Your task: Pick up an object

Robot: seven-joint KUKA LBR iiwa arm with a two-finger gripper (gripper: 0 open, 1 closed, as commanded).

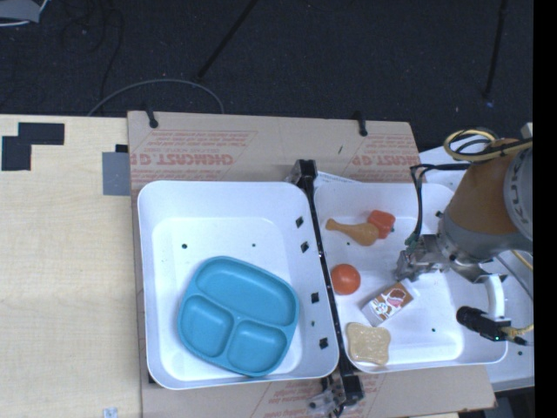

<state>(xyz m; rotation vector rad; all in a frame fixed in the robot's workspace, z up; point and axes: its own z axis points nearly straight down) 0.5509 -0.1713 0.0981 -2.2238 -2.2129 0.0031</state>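
Note:
In the right bin lie a tan chicken drumstick, a small red-orange piece beside it, an orange-red ball, a small printed packet and a slice of toast. My gripper hangs low over the right bin, just above and right of the packet, with the grey and orange arm behind it. Nothing shows between the fingers.
The left bin holds a blue divided plate. A black divider with clips runs between the bins. Cardboard lies under both bins. Cables and a black fitting sit at the right.

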